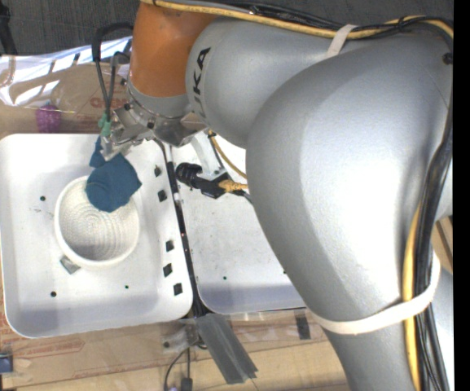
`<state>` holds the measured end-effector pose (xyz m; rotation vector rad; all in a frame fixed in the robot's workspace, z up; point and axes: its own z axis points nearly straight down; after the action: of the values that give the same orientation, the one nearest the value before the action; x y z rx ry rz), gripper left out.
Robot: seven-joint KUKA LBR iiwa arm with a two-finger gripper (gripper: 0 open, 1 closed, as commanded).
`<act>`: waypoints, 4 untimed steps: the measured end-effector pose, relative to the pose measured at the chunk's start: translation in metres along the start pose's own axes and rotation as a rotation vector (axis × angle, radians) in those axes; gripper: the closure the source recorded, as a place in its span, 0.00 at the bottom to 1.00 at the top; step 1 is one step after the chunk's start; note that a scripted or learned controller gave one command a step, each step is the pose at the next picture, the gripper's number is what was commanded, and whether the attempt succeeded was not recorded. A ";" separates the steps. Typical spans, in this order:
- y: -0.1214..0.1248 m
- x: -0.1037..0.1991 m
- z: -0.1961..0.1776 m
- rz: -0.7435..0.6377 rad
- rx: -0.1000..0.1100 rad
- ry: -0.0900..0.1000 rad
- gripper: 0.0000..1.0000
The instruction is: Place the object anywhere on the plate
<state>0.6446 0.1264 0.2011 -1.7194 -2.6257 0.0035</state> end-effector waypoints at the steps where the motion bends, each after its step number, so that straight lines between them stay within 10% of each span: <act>1: -0.022 0.054 -0.013 -0.296 0.001 -0.001 1.00; 2: 0.018 0.034 -0.045 -0.303 -0.003 -0.002 1.00; 3: 0.009 0.073 -0.060 -0.436 0.001 -0.001 1.00; 4: 0.015 0.041 -0.062 -0.531 -0.004 -0.004 1.00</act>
<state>0.6422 0.1697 0.2627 -0.9720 -2.9896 -0.0002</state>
